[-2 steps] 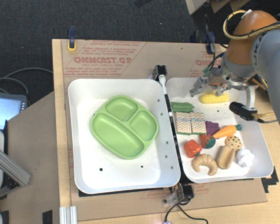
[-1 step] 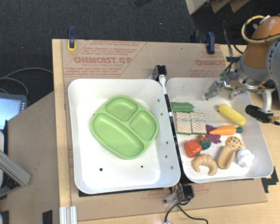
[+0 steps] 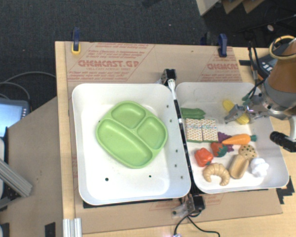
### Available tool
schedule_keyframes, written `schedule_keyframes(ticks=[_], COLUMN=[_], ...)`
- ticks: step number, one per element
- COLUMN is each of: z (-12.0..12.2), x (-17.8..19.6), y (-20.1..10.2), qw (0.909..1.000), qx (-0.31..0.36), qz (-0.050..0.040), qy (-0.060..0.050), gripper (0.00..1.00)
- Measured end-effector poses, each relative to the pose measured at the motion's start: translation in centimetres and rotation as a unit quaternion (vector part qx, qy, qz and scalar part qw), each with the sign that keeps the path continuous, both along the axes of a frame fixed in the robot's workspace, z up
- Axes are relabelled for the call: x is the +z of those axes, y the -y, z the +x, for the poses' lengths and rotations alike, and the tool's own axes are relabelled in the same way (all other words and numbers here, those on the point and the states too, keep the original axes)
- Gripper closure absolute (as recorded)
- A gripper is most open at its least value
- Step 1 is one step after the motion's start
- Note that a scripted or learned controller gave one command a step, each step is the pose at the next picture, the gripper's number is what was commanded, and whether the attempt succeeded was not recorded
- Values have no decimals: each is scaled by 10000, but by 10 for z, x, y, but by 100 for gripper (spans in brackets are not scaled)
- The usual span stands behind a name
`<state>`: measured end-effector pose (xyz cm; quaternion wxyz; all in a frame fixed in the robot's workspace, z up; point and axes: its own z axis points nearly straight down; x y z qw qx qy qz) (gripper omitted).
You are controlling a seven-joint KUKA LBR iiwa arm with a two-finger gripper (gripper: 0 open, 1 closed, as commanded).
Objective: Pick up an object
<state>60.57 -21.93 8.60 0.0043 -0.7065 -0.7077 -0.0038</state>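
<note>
Nearest in the right bin (image 3: 281,177): croissant (image 3: 216,173), then carrot (image 3: 236,139). In the left bin (image 3: 84,132), 1 green divided plate (image 3: 131,133). Farther right, the gripper (image 3: 240,114) is low over a yellow piece (image 3: 229,105); whether it grips, can't tell.

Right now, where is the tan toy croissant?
The tan toy croissant lies at the right bin's front edge, below the red toy pepper.

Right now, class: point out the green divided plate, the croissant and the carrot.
Green divided plate (image 3: 131,134): camera view, the ridge between its compartments.
Croissant (image 3: 216,173): camera view, middle of its curved body.
Carrot (image 3: 237,139): camera view, its orange body.
</note>
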Motion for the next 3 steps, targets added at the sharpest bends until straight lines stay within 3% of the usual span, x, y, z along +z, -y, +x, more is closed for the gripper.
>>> schedule_keyframes(ticks=[1, 2, 3], z=[65, 62, 52], x=[-1, 10, 105], y=[-63, -58, -169], qw=[10000, 10000, 10000], qx=[32, 1, 38], qz=[-55, -67, -46], qy=[39, 34, 48], gripper=[0, 100, 100])
